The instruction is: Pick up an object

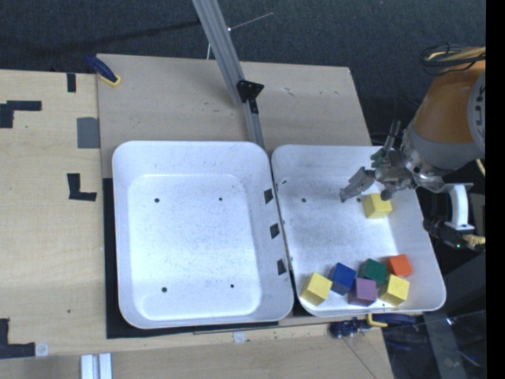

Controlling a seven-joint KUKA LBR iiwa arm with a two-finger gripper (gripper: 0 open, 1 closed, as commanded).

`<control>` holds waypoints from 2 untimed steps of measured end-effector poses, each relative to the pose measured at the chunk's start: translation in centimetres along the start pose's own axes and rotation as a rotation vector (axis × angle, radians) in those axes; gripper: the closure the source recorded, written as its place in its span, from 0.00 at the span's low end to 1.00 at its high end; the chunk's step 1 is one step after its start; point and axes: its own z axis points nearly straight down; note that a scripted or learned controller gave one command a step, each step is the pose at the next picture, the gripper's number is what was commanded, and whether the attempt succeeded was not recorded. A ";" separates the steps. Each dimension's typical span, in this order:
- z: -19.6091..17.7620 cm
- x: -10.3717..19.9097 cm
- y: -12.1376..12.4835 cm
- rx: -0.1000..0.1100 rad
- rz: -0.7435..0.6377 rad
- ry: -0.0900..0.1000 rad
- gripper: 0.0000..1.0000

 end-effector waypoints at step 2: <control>4.5 0.3 0.4 0.004 0.001 0.000 0.00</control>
